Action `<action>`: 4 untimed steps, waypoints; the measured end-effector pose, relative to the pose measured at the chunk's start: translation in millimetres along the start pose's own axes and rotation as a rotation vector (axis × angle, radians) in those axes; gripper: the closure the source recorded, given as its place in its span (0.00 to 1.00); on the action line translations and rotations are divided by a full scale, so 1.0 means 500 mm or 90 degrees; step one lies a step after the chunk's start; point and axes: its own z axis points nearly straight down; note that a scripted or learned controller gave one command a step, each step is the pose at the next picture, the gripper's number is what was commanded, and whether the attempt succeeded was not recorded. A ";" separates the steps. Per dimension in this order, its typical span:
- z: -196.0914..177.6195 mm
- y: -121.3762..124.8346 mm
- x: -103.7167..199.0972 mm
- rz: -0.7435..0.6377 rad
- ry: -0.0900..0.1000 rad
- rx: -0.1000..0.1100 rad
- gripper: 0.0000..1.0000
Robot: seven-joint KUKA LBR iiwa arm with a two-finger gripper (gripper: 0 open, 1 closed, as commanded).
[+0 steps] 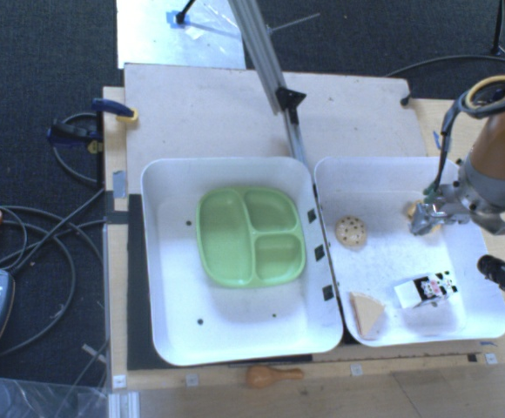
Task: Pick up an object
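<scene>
On the table (200, 111), two shallow white bins sit side by side. In the left bin (170, 320) a green divided plate (251, 236) lies flat near the middle, its three compartments facing up. The right bin (374, 177) carries the smaller things: a tan wedge-shaped piece (366, 313) near the front left corner, a small white box with black markings (425, 290) just to its right, and a round speckled cookie (351, 231) near the bin's left wall, well apart from both. The grey arm with its orange band (499, 151) reaches in from the right, and the pincer (423, 215) hovers over the upper middle of the right bin, between the cookie and the arm. Whether it is spread or pressed together cannot be told; nothing is seen between its tips.
</scene>
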 end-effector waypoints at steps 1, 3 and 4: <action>-0.106 -0.009 -0.017 0.002 -0.001 -0.001 1.00; -0.140 0.013 0.071 -0.002 0.002 0.002 1.00; -0.124 0.026 0.191 -0.003 0.003 0.003 1.00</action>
